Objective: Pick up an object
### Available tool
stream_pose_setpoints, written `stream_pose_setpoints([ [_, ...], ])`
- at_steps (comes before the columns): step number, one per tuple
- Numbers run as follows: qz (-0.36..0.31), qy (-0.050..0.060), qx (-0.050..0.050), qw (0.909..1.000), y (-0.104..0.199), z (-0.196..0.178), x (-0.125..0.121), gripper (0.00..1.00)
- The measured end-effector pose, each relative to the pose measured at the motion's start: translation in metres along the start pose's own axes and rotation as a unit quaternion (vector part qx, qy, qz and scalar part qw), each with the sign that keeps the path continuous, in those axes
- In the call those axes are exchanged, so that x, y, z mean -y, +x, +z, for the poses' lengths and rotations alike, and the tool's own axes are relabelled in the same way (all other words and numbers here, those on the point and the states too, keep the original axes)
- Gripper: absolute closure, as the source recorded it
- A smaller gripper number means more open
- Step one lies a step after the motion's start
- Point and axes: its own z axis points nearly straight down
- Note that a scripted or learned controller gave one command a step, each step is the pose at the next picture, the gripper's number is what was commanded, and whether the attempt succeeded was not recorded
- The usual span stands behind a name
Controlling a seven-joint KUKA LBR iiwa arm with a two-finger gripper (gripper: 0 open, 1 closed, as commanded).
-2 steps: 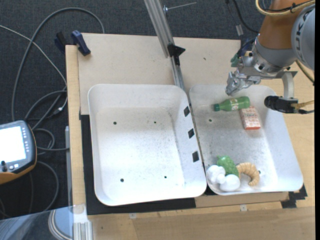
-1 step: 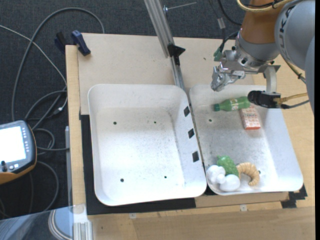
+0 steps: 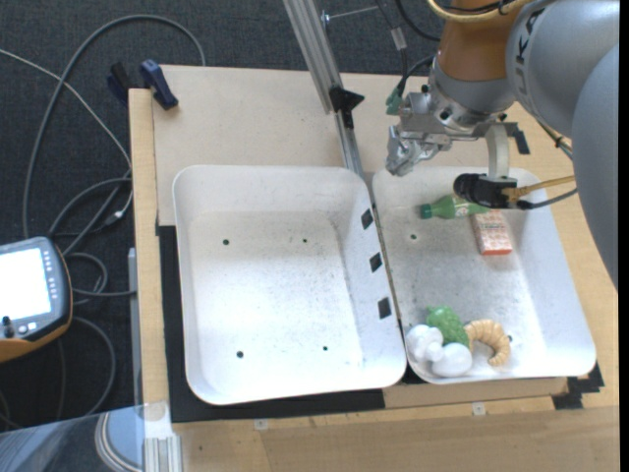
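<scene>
Pincer (image 3: 402, 158) hangs at the far left corner of the right bin (image 3: 432, 268), just over its rim, tip pointing down. Released or clenched: cannot tell from this angle. Nothing seen in its grasp.

Arm (image 3: 580, 47) enters from the right, with the orange band (image 3: 486, 13) above the wrist.

Right bin contents:
- green bottle (image 3: 444, 207) lying on its side at the far end, neck pointing left, near the pincer and to its right, apart from it
- orange box (image 3: 491, 233) lying flat, just right of the bottle and a little nearer
- near end, a tight cluster: green lump (image 3: 448, 323), white lump (image 3: 435, 349) on its near left side, tan curled piece (image 3: 490, 341) to the right. The three appear to touch or nearly touch

All five candidate objects rest on the bin floor, none lifted.

Left bin (image 3: 265, 293): white floor with fine dark speckling and a few small dark dots. Three black tabs (image 3: 374, 262) sit in a row along the seam where the two bins meet.

Surroundings: pale bench (image 3: 246, 116) beyond the bins. Blue clamp (image 3: 157, 83) at its far left corner. Slanted metal post (image 3: 313, 52) runs down to the far end of the seam. Handheld pendant (image 3: 28, 293) with a lit screen lies off the bench to the left, with loose cables (image 3: 93, 205) on the dark floor around it
</scene>
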Motion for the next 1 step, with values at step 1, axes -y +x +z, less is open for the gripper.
stream_pose_setpoints([
  [1, 0.0, 0.001, 0.0, 1.0, 0.0482, -0.0003, 0.0017, 1.0],
])
